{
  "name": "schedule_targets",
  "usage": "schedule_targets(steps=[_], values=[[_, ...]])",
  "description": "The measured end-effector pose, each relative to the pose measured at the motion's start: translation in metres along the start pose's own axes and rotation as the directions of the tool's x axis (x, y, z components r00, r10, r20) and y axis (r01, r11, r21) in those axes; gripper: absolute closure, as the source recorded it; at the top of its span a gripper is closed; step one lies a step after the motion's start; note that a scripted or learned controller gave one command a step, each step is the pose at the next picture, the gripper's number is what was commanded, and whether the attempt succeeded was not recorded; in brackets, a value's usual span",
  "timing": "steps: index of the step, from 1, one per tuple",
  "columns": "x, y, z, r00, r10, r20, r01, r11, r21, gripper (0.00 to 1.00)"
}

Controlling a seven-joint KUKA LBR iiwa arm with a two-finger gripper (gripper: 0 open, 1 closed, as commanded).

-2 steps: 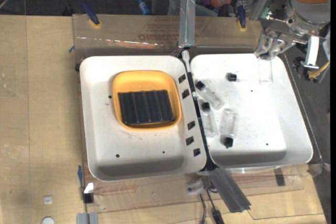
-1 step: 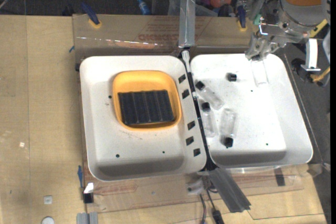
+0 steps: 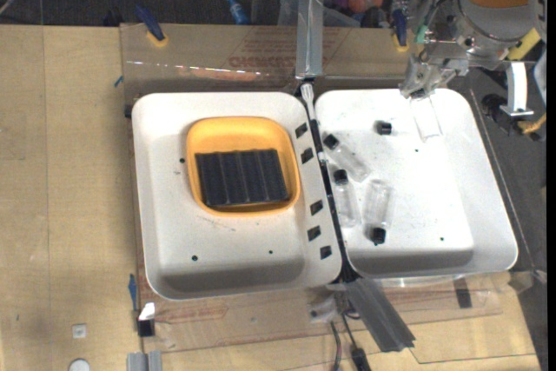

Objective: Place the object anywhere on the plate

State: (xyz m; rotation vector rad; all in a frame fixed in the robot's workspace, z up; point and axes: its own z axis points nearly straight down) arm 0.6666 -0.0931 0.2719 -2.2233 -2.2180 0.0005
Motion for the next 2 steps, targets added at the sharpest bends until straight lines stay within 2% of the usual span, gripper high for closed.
schedule_targets(steps=[1,2], values=[[0.004,0.000,-0.005,0.996,-0.084,0.001,0.084,0.996,-0.003,1.00],[-0.006,0.001,-0.021,0.965,-0.264,0.003,0.264,0.965,-0.005,1.00]])
